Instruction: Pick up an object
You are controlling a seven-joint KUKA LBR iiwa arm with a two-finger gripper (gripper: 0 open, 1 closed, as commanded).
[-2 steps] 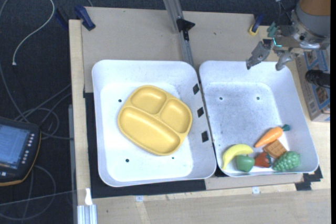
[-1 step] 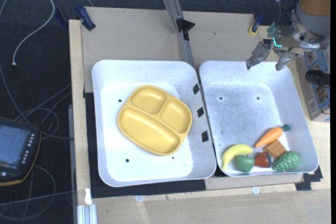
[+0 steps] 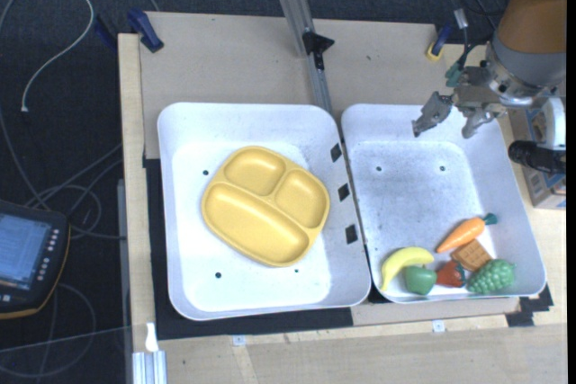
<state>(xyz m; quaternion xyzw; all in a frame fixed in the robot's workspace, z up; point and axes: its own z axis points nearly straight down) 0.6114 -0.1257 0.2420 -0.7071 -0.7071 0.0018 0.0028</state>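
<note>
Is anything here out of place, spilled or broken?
Nothing is spilled or broken. The toy foods, such as the carrot and banana, crowd one corner of the right bin. The yellow plate sits askew in the left bin.

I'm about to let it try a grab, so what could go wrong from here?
1. The toy food is bunched in the right bin's near corner: carrot, banana, grapes touching, so the open gripper may catch two or none.
2. That pile hugs the bin wall, which a finger could strike.
</note>
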